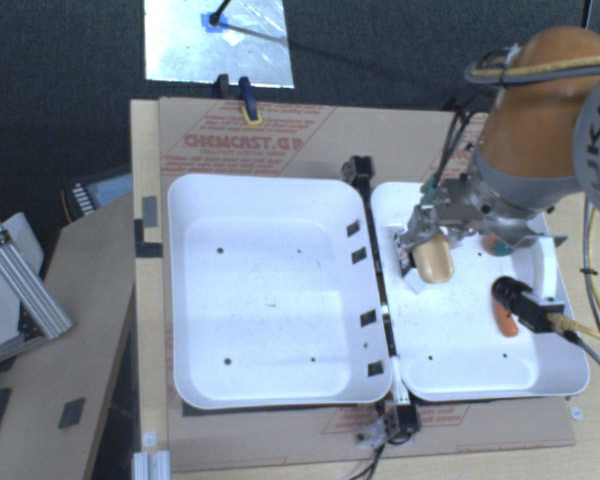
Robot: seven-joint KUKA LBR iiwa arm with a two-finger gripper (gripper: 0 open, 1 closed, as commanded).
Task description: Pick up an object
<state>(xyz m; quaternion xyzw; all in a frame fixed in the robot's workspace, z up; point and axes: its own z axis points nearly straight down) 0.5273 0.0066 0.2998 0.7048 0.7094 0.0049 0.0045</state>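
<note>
Item one: tan rounded object (433, 261), in the right bin (480, 383), near its left wall, just beside my pincer (417, 240). Pincer's spread: I cannot tell. Item two: orange piece (505, 322), same bin, toward the right wall.

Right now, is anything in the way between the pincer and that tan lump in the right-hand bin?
Nothing visible stands between them. The pincer sits right at the tan lump's upper end in the right-hand bin. The orange piece lies apart, toward that bin's far right wall, out of the way.
</note>
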